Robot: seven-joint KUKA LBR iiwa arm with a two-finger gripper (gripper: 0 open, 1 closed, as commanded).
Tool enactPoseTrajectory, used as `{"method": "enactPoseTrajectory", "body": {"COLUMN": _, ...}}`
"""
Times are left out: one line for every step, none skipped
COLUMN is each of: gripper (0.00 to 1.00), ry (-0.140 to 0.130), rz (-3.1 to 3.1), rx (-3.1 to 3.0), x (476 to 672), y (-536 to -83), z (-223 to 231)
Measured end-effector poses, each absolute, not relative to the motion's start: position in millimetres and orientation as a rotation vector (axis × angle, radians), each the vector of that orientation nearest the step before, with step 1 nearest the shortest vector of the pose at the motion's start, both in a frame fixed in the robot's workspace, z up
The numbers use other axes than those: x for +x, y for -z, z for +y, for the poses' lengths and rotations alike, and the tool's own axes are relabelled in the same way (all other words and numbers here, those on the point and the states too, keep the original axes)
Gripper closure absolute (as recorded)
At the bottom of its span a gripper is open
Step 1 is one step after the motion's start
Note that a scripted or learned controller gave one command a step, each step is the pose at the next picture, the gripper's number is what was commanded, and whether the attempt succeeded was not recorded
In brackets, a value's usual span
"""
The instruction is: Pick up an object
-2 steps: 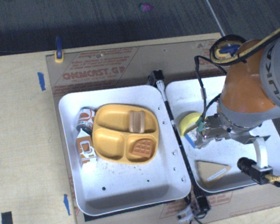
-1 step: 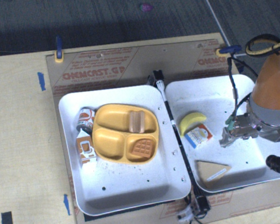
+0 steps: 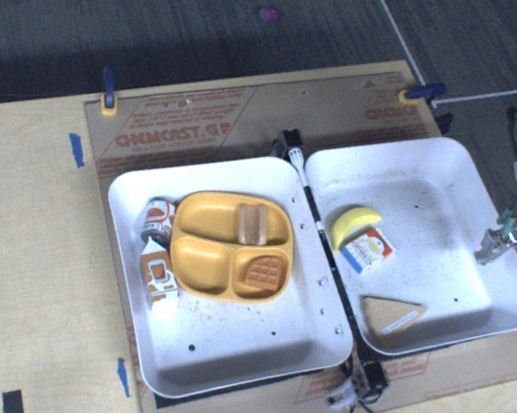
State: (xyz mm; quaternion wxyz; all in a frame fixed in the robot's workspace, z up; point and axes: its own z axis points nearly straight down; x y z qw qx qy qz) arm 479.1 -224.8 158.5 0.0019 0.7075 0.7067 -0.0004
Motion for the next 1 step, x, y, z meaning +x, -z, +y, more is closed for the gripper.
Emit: {"method": "enactPoseTrajectory", "body": {"gripper": 0.0, "ry": 0.0, "rz": 2.219, "rx": 2.219, "x": 479.5, "y": -158.5, "z": -224.0}}
